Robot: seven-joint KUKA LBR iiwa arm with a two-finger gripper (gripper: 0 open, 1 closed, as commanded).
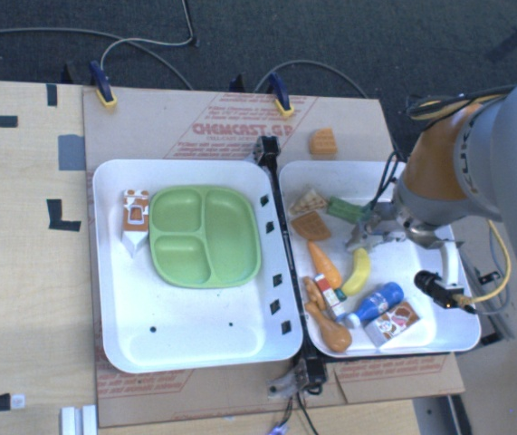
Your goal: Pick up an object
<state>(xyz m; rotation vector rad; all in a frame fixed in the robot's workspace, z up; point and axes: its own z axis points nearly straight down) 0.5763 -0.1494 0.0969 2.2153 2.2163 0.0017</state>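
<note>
Banana [359, 271], yellow, lies mid-way in the right bin [439, 338], near a carrot [323, 263] and blue bottle [376, 303]. Just above it, the hand [372, 234] hangs low, its grip state impossible to tell. Left bin [186, 347] holds a green plate [205, 236].

Tray [205, 236] in L bin [113, 270].

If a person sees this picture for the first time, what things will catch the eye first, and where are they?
The big green divided plate in the left bin draws the eye first, with a small orange-and-white carton beside it. Next comes the crowded right bin: a yellow banana, an orange carrot and a blue bottle lie close together. The grey and orange arm reaches over this bin, its end effector just above the banana.
</note>
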